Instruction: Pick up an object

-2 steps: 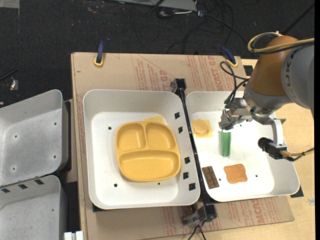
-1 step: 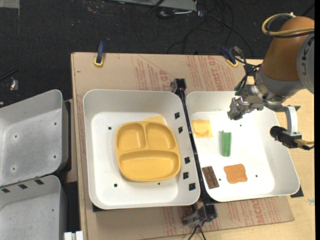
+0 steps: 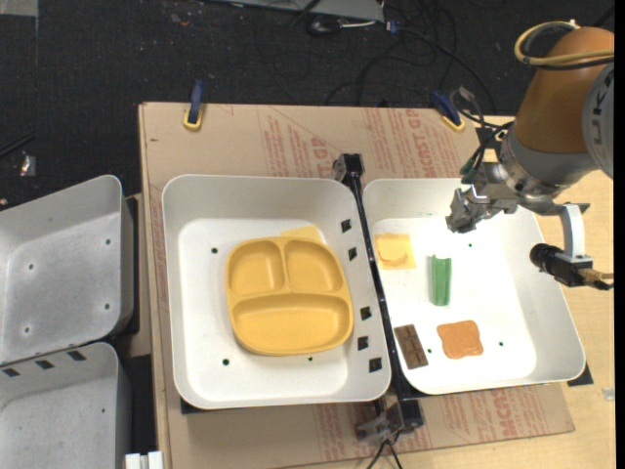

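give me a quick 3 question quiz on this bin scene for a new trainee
1. True or false: the yellow plastic divided tray lies in the right white bin.
2. Which item lies nearest the end effector? A) green stick B) orange square piece C) dark brown bar
3. Fill in: the pale yellow block lies in the ___ bin.

Key
1. False; it lies in the left white bin.
2. A
3. right

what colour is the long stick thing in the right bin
Green; the stick lies in the right bin, as the camera view shows.
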You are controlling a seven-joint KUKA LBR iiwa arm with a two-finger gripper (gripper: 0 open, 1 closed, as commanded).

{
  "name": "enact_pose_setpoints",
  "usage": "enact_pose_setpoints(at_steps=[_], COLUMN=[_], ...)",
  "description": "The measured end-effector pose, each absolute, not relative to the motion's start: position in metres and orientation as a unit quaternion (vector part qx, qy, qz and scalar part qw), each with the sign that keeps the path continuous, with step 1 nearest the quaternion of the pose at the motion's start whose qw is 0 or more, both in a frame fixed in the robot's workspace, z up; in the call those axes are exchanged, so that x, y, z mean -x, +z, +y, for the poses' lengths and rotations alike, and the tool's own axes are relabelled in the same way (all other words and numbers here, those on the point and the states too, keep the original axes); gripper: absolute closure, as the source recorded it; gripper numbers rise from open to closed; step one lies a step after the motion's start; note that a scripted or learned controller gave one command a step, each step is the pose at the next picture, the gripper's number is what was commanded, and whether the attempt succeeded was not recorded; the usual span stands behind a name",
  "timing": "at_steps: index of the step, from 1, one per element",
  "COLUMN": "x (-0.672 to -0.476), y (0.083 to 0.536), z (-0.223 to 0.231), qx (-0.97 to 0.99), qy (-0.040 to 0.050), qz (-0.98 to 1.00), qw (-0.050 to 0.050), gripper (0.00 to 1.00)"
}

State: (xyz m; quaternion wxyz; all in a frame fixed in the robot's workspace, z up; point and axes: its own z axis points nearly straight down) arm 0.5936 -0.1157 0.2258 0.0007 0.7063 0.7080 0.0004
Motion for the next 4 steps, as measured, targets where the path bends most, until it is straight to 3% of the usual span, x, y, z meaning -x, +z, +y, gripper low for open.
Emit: enact_pose_setpoints(at_steps=[4], x=[-0.552], y=[0.231], z=[0.091], qx=[-0.705], qy=[-0.0004], qz=[0.71], qw=[-0.001], gripper=[1.0])
